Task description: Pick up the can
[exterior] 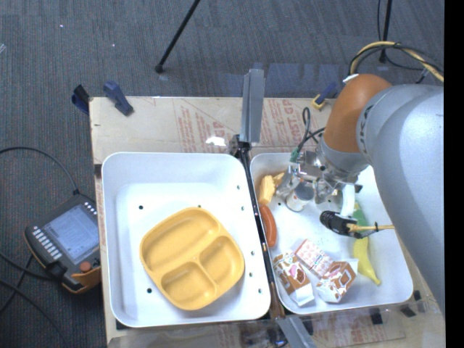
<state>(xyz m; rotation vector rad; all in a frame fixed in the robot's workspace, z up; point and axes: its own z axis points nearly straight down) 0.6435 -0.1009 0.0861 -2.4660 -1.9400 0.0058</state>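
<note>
Camera view: gripper [308, 187] over the can [297, 198] near the right bin's [395, 281] far edge; finger state unclear; descend squarely.

A smooth, matt yellow plastic tray [191, 258] is seen in a glossy white plastic bin [119, 194]. Printed cardboard cartons [317, 269] and a shiny metal can [298, 196] are shown.
</note>
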